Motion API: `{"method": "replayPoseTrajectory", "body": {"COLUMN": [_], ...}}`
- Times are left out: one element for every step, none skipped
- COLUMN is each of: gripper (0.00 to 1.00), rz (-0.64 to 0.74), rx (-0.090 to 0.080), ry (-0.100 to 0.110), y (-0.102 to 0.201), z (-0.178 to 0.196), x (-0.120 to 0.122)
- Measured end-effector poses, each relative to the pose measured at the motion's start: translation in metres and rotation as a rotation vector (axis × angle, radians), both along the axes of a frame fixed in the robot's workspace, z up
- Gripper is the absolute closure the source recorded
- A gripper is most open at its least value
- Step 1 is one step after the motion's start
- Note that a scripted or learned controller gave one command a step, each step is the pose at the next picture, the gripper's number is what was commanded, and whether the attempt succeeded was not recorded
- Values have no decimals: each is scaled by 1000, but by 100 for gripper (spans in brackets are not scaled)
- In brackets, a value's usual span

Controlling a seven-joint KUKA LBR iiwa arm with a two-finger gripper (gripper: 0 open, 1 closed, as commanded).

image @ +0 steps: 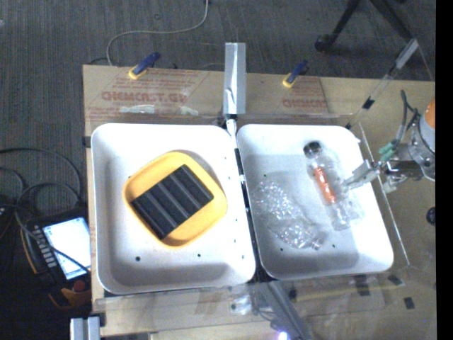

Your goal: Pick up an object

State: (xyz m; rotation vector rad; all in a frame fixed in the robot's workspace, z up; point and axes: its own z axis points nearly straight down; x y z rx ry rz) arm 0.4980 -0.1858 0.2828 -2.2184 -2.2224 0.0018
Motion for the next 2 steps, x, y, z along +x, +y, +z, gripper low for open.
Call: {"method": "replayPoseTrajectory", "body": {"gripper": [0, 0], "rz": [17, 261], "rx": [1, -3], "ry": [-2, -3], "y": [-8, -15], "z": [6, 48], "x": [18, 26]}}
